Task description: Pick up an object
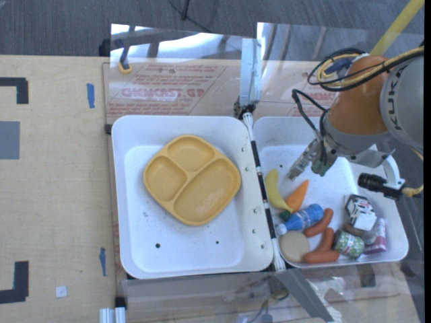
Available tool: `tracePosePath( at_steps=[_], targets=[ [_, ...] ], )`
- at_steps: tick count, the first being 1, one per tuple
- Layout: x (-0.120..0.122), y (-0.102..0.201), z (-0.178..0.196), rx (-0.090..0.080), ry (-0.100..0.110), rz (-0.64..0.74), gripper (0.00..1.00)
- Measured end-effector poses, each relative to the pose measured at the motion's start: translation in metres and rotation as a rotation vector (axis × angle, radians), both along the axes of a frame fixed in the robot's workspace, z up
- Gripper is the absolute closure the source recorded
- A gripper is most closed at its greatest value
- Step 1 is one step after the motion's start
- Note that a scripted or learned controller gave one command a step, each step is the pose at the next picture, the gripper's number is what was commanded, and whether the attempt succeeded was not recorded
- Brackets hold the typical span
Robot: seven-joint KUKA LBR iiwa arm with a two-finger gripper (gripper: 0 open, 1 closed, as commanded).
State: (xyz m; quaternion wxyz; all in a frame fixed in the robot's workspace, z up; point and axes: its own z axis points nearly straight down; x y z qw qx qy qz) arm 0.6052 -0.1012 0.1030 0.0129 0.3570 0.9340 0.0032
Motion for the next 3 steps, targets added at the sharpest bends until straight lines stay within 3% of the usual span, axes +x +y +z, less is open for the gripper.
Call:
tracePosePath(
  at_steps=[1,2,3],
  targets=[
    [0.0,0.0,0.0,0.0,0.001,0.0,0.0],
    [-0.04,0.003,-0.012,-0.002,0.013,0.048,0.0],
    [-0.057,0.003,-0.012,-0.001,0.009,0.053,0.0]
  ],
)
